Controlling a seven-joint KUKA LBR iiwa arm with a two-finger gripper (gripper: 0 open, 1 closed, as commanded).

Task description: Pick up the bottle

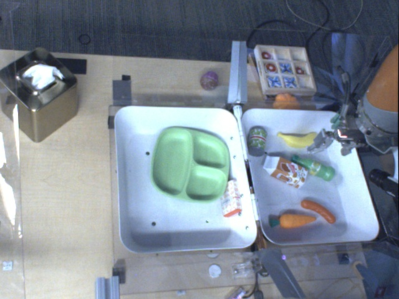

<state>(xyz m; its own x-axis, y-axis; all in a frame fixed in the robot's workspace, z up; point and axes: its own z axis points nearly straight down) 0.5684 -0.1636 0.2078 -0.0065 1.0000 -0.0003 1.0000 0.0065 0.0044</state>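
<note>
The bottle (315, 168) is small and green and lies on its side in the middle of the right bin (361, 195), its narrow end pointing left. Its left end touches an orange and white packet (287, 171). My gripper (333, 143) hangs over the bin's upper right part, just above and to the right of the bottle and beside the right tip of a banana (297, 139). Its fingers stand open with nothing between them. The bottle lies apart from them.
The right bin also holds a green can (257, 139), a carrot (295, 220) and a sausage (318, 210). In the left bin (134, 217) are a green divided plate (190, 164) and a small packet (232, 199). Behind the bins sit a game board (286, 70) and a purple ball (209, 80).
</note>
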